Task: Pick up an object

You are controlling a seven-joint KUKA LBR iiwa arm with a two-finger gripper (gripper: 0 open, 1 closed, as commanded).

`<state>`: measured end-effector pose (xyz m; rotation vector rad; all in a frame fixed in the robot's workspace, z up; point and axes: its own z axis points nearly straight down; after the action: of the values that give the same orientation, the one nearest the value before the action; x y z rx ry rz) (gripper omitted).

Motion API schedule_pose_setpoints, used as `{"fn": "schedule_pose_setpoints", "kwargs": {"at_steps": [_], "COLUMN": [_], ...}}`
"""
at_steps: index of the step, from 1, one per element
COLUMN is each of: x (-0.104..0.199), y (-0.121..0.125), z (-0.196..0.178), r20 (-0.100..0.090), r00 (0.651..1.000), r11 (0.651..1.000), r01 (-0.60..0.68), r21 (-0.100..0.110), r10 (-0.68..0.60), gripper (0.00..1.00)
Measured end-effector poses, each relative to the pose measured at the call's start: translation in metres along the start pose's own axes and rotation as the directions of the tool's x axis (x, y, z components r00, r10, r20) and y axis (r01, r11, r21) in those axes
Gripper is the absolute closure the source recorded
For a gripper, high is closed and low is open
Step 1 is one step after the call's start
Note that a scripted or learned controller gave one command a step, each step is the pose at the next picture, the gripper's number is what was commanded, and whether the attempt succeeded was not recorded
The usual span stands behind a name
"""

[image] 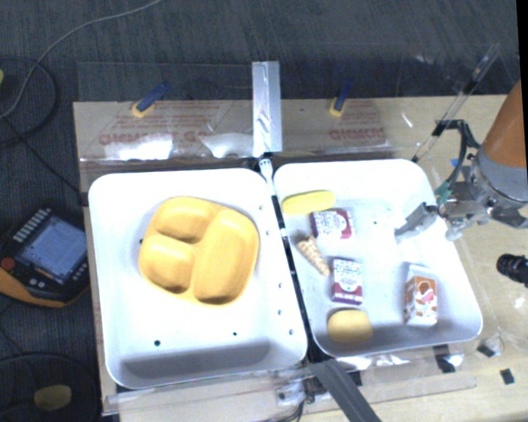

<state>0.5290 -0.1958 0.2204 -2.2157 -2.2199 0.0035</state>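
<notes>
The right bin holds several small objects: a yellow block, two maroon packets, a tan cone-shaped piece, a round yellow item and an orange-and-white carton. A large yellow bread-like lump lies in the left bin. My gripper hangs over the right bin's right side, above the carton and apart from every object, with nothing seen in it.
The arm's wrist reaches in over the right bin's right rim. A metal divider stands behind the bins. A handheld pendant lies on the floor at left. Bare bin floor shows between the packets and the gripper.
</notes>
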Motion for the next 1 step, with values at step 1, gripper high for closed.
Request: {"fn": "schedule_pose_setpoints", "kwargs": {"at_steps": [1], "x": [-0.0116], "y": [-0.0371], "z": [0.0873], "r20": [0.0], "r00": [1.0], "r11": [1.0], "r01": [-0.006], "r21": [0.001], "r10": [0.006], "gripper": [0.0]}}
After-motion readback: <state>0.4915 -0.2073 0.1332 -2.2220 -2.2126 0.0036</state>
